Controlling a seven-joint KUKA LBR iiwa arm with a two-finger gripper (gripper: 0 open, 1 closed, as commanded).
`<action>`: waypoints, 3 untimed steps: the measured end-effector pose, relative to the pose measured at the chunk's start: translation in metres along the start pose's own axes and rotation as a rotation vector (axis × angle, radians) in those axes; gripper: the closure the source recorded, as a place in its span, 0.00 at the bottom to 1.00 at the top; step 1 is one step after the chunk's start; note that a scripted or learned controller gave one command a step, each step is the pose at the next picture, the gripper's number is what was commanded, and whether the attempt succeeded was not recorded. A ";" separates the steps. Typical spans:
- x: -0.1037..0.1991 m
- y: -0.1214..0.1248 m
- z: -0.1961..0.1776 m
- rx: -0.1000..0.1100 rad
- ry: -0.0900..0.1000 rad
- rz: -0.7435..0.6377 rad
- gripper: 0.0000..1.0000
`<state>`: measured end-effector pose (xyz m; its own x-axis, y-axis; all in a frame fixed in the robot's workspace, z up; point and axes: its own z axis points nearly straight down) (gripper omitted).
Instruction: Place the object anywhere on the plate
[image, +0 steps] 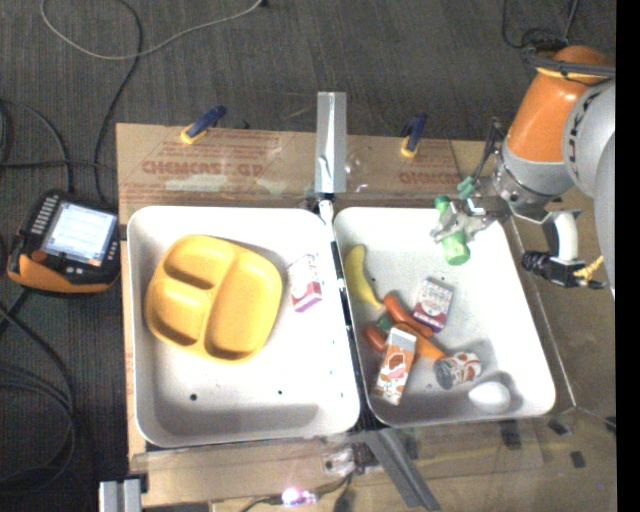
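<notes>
A yellow 3-section plastic plate (214, 297) lies in the left white bin (170, 405), towards its far left. Just right of the plate, apart from it, a small pink-and-white carton (306, 283) rests against the bin's right wall.

The claw (456, 232) hangs over the far part of the right white bin (535, 345), below the grey arm with its orange band (545, 115). A small green object (457, 246) sits at its tip; whether the claw grips it, or how wide the claw stands, cannot be told from this angle.

In the right bin a yellow banana (359, 277) lies along the left wall. Nearer the middle are a small red-and-white packet (433, 302), orange carrot-like pieces (404, 322), a tall red-and-white carton (396, 366), a small can with a dark label (458, 369) and a white egg-shaped object (489, 395) in the near right corner.

On the floor left of the counter (220, 160) lies a handheld pendant with a lit screen (72, 241).
</notes>
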<state>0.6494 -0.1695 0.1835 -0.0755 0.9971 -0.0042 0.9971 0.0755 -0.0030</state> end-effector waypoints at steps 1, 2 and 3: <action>0.052 -0.006 0.074 -0.009 -0.004 0.093 1.00; 0.115 -0.046 0.000 0.000 0.004 0.202 1.00; 0.114 -0.064 0.001 0.002 0.006 0.297 1.00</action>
<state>0.5773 -0.0602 0.1824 0.2199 0.9755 0.0003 0.9755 -0.2199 -0.0047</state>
